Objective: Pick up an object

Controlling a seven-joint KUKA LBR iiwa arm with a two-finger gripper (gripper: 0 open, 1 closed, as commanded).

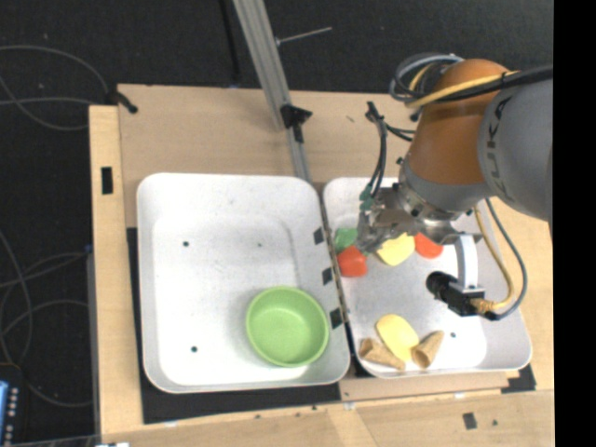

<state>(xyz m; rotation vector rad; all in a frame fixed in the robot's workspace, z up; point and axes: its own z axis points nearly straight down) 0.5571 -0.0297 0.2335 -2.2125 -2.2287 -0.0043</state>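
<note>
The jaws (pixel 380 236) hang low in the right bin (pixel 503 347), centre right of the frame, over a cluster: yellow piece (pixel 397 250), orange ball (pixel 353 264), green piece (pixel 345 238). I cannot tell if they are open or closed. Best to centre on one item, probably the yellow piece, clear of its neighbours, before closing.

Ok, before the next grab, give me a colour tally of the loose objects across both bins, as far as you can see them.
Green: 2, bowl in the left bin, small green piece in the right bin
Orange-red: 2, one and one
Yellow: 2, one and one
Tan: 2, cone-like pieces and
Total: 8 visible; the arm may hide more.
</note>
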